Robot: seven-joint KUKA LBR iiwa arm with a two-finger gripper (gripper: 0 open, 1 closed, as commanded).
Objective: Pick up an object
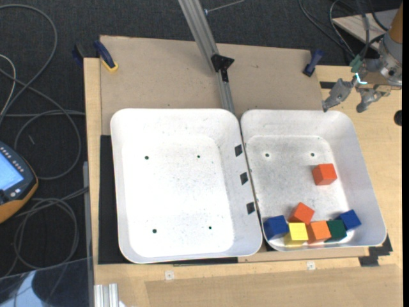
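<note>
We see the gripper spread open and holding nothing, just past the right bin's far right corner, blocks clustered at that bin's near edge.

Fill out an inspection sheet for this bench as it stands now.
Surface: wooden bench bearing left bin and right bin.
Job's things: orange block alone mid right bin; cluster at its near edge: orange, blue, yellow, orange, green, blue.
Clutter: blue clamps at the far edge.
Grippers: claw open, beyond the right bin's far corner, holding nothing.
Cables: black loops on the floor.
Surroundings: handheld pendant, metal pole.
</note>
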